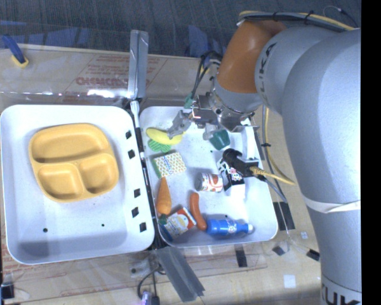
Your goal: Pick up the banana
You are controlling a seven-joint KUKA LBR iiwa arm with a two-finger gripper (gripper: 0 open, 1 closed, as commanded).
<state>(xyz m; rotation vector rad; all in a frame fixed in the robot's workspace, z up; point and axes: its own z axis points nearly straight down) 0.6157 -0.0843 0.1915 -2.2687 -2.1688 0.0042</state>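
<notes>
Claw (193, 122) sits over the top of the right bin (267, 199), hanging off the wrist with the orange band (244, 56). One finger (178, 124) reaches toward 8 o'clock, the other (211, 131) sits toward 4 o'clock, so the fingers look apart, nothing between them.

Banana (160, 135) lies in the right bin's top-left corner, at about 8 o'clock from the claw, just beside the left fingertip, possibly touching; can't tell. Long axis runs roughly 10-to-4 o'clock, slightly curved. It is not in the grip.

My read: the claw needs to shift toward 8 o'clock and centre over the banana, fingers straddling its short axis, before closing.

Clearance is tight:
- green thing (156, 146) right against the banana at 6 o'clock
- patterned pack (169, 164) just below that
- bin wall and divider (138, 68) close at 9 o'clock
- teal cup (220, 138) just beside the right finger

Open room is on the banana's 3 o'clock side, bare white floor.

Rest of the right bin: carrot (163, 197), sausage (197, 210), blue bottle (228, 227), can (209, 183), all well apart from the banana. Left bin (13, 170) holds a yellow tray (73, 161). Both bins sit on the counter (63, 68).

Risk: left finger lands on the banana or snags the green thing.
</notes>
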